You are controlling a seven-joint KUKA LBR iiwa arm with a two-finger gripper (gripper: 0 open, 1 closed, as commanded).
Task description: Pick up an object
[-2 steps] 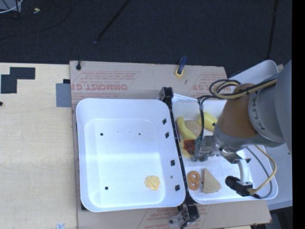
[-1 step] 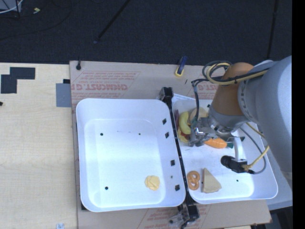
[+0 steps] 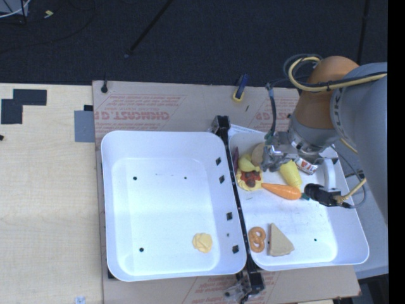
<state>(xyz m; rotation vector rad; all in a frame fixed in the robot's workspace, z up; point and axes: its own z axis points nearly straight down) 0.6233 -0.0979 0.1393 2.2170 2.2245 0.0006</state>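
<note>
Two flat items lie nearest me in the right white bin [image 3: 354, 249]: a round brown pretzel [image 3: 257, 239] and a tan bread wedge [image 3: 278, 241]. Beyond them the orange plastic carrot [image 3: 281, 191] lies with its long axis left-right, just below the gripper [image 3: 276, 158], which hangs among yellow toy pieces [image 3: 290, 172]. I cannot tell how that pincer stands, so I'd judge the carrot the closest target.

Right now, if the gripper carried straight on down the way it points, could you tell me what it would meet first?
Probably the yellow toy just below the gripper, with the carrot lying beyond it; depth is hard to judge from this slant.
</note>
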